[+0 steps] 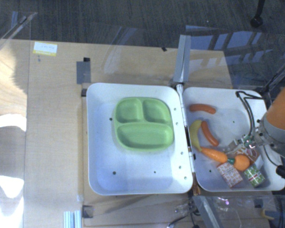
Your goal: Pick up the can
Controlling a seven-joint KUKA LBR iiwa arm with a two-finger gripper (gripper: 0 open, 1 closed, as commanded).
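Left bin: holds a green divided plate toward 12 o'clock — well apart from the work, no hazard.

Right bin: crowded. Two sausages, a banana and a carrot sit toward its 9 o'clock side.

Risk: an orange touches the carrot tip, with a red-patterned box just beside it at 7 o'clock. A descent slightly off could nudge these, or close on the wrong item.

Can: small, green label with a pale end, apparently lying tilted near the bin's 5 o'clock corner. A round side may roll or slip, and the nearby wall leaves little room.

Gripper: just above the orange at 12 o'clock of the can — open or closed, I cannot tell; cables blur it.
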